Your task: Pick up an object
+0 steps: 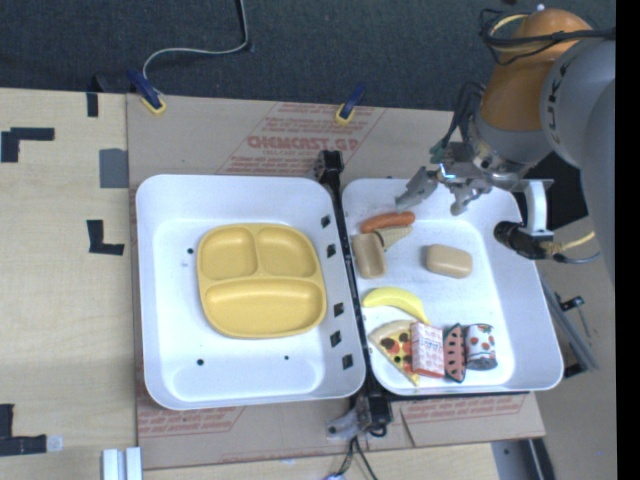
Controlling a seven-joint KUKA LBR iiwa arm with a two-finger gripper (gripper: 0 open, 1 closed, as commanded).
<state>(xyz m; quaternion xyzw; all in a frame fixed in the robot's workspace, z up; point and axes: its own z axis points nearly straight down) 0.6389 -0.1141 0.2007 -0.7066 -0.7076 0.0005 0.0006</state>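
While tool (440,192) hovers open, hot dog (387,222) lies left-right.

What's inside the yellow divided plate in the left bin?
The yellow divided plate shows three bare compartments, two small ones at the back and one wide one in front. It lies in the left bin; the bin floor beneath it is covered.

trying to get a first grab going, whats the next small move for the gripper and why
Probably lower the gripper toward the hot dog, which lies just below and to the left of its spread fingers at the far end of the right bin. Nothing sits between the fingers, and the hot dog looks like the closest item; the tan block lies a little further toward the near side.
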